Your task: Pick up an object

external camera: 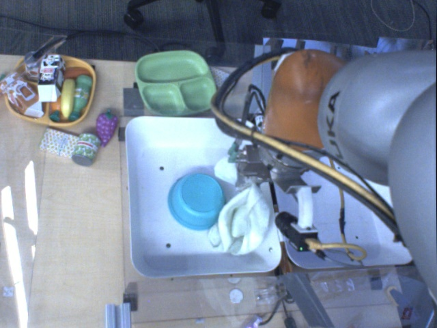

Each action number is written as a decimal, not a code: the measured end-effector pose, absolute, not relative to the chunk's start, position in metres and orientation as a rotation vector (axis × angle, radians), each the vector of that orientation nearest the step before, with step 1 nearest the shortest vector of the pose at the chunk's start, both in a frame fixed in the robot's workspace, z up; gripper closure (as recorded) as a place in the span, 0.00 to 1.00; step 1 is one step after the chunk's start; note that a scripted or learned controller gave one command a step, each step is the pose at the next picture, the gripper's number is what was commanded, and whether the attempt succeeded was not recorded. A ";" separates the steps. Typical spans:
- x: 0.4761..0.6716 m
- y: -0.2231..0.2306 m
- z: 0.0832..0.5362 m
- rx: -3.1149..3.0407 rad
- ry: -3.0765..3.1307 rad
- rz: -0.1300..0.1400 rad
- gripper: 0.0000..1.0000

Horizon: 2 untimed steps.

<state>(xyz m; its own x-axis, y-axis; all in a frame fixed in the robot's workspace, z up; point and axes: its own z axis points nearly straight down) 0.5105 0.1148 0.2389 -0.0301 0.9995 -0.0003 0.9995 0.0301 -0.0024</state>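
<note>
Overhead slanted view of the bench. The grey arm point(382, 115), with its orange band point(300, 94), enters from the right and reaches down over the inner edge of the left white bin point(147, 183). The gripper point(254, 178) sits at the top of a crumpled white cloth point(242, 217); the cloth's upper fold rises to meet the gripper's underside and appears gathered there, though the wrist hardware hides the contact, so whether the cloth is actually clamped, and how wide the gripper stands, cannot be told. The rest of the cloth drapes downward and to the left from the gripper, lying against the bin's right wall near its lower right corner. A blue bowl point(196, 200) rests mouth-down on the bin floor, immediately left of the cloth and touching its edge, slightly below and to the left of the gripper. Black and yellow cables point(307, 162) loop from the arm across the right white bin point(369, 241). Beyond the left bin's far edge stands a green divided tray point(174, 80). On the wooden benchtop point(68, 251) to the left lie a yellow bowl of toy foods point(51, 91), a purple toy grape bunch point(106, 125) and a small patterned packet point(60, 142) beside a can point(87, 149).
</note>
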 end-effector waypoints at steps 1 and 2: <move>0.533 0.037 0.288 -2.429 -1.994 -0.001 1.00; 0.561 0.031 0.187 -2.173 -2.269 0.001 1.00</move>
<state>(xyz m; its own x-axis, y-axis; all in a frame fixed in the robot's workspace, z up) 0.5607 0.0315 0.1867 -0.0432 0.9991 -0.0001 0.9991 0.0432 -0.0008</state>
